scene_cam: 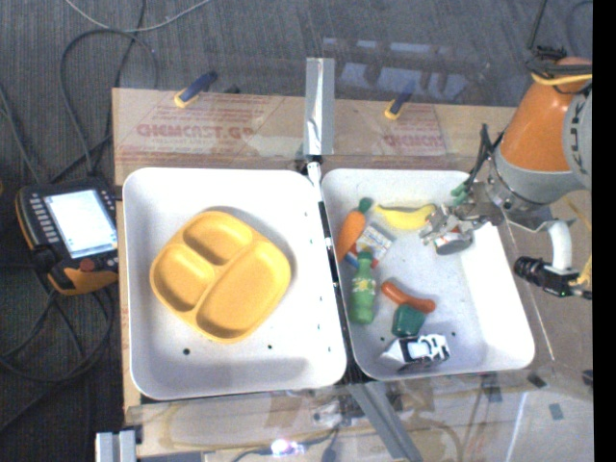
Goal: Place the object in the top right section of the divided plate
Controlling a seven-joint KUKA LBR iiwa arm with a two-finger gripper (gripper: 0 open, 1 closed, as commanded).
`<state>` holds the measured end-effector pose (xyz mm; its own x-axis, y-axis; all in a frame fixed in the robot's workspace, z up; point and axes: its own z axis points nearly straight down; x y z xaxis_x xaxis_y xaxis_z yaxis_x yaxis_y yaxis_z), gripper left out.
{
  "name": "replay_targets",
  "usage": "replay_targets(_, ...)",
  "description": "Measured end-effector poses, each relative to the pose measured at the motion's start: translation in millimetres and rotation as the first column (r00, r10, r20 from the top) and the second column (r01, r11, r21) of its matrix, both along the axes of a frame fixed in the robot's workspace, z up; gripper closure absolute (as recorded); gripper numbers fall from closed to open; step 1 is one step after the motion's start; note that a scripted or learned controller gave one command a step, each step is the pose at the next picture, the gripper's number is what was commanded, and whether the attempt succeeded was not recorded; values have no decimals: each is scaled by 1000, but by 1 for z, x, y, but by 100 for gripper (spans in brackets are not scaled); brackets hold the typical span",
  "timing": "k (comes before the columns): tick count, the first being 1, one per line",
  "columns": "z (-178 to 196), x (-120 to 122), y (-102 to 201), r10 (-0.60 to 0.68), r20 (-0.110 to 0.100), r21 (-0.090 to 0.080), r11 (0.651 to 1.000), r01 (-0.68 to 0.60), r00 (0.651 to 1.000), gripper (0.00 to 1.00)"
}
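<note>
Here the gripper [449, 231] hangs low over the right bin [500, 296], just beside the banana [404, 217]; its finger spread is unclear. The yellow divided plate [223, 274] sits in the left bin [144, 354].

Grey arm [577, 152], orange band

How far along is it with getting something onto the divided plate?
Barely begun. The yellow divided plate in the left bin has nothing in its sections. The gripper hovers in the right bin beside the banana, with nothing visibly held. Grasping, carrying and placing all remain.
</note>
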<state>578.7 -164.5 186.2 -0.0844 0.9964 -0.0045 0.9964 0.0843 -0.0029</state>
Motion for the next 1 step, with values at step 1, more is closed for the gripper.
replay_targets(1, 45, -34, 80, -91, 0, 5, 996, 91, 996, 100)
